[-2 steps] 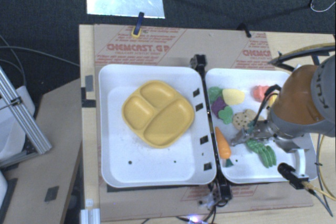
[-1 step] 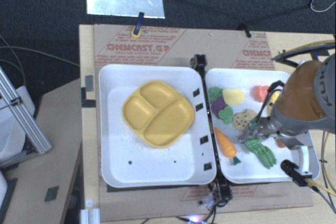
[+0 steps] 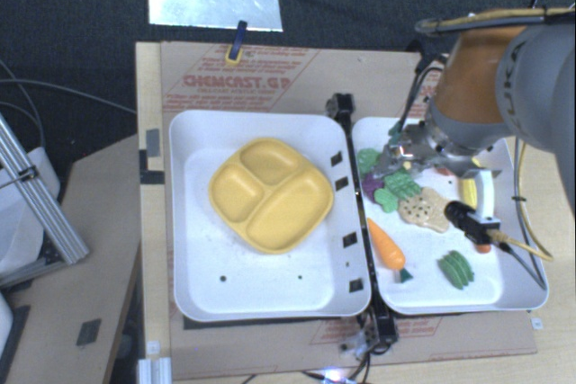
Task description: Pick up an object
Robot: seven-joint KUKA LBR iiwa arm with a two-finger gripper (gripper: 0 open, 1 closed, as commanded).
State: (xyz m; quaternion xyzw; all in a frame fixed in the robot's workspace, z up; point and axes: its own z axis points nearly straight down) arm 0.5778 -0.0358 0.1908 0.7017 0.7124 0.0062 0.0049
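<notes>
cardboard point(image 3: 270, 72) under bins reads "chemcast gp"

Left bin point(image 3: 193, 283): divided plate point(image 3: 270, 194) near centre. Right bin point(image 3: 513, 288): toy carrot point(image 3: 388, 247) by the divider, toy cracker point(image 3: 425, 209) behind it (toy pickle point(image 3: 456, 268) toward front right).

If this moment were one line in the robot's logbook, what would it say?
arm: over right bin | gripper: low above green toys | held: nothing seen | left bin: yellow plate
</notes>
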